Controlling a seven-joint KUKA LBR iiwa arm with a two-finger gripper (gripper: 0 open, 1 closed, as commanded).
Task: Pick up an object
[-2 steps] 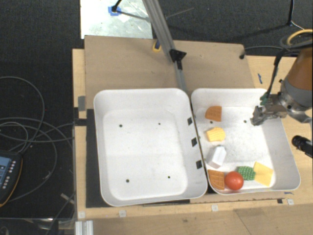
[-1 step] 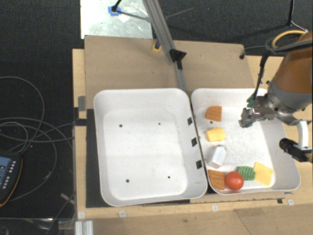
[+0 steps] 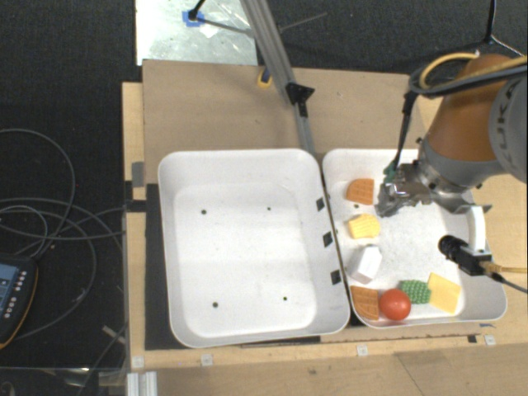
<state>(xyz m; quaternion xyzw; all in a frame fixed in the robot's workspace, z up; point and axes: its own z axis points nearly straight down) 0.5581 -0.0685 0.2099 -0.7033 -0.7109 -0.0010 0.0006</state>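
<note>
The right bin (image 3: 487, 304) holds several small things. An orange wedge (image 3: 360, 191) lies at its upper left, a yellow block (image 3: 364, 226) below it, then a white block (image 3: 366, 263). Along the front lie an orange-brown piece (image 3: 365, 302), a red ball (image 3: 396, 305), a green knobbly piece (image 3: 417, 290) and a yellow cheese-like wedge (image 3: 445, 292). My gripper (image 3: 391, 200) hangs low over the bin, just right of the orange wedge and above the yellow block. Nothing shows between its fingers.
The left bin (image 3: 177, 180) lies beside the right one, joined by black clips (image 3: 327, 238). A grey pole (image 3: 276, 48) slants in from the top toward the bins' shared back corner. Cables lie on the dark floor at left.
</note>
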